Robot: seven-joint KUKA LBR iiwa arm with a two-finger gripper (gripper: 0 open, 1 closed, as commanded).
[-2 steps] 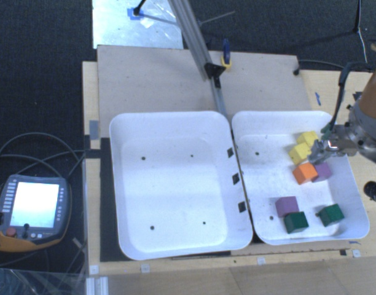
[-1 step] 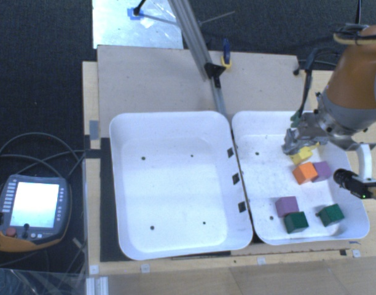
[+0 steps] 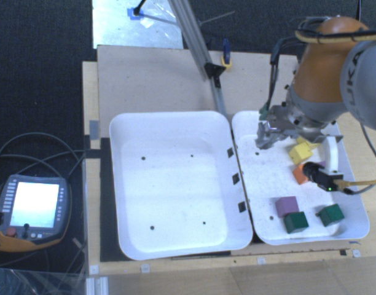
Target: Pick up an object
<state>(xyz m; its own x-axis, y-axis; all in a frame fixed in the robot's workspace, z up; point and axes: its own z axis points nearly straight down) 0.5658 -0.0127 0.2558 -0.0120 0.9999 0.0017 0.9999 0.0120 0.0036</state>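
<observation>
As the tool [image 3: 268, 134] hangs over the right bin [image 3: 262, 183]

Where the pale desk [image 3: 151, 78] carries the smooth white left bin [image 3: 169, 117] against its twin, the grey-and-orange arm [image 3: 326, 66] covers the far end. Tool width: cannot tell. Yellow block [image 3: 301, 150] and orange block [image 3: 299, 174] lie just beside it; purple block [image 3: 286, 205], dark green block [image 3: 295, 221] and green block [image 3: 330, 214] cluster near the front rim.

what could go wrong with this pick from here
1. The gripper hangs over a bare patch of the right bin, beside the yellow block rather than above it. A straight descent would probably close on nothing.
2. The yellow block and the orange block lie close together, so a grab at one may knock the other aside.
3. The purple block touches a green block, which leaves little room to reach between them.
</observation>
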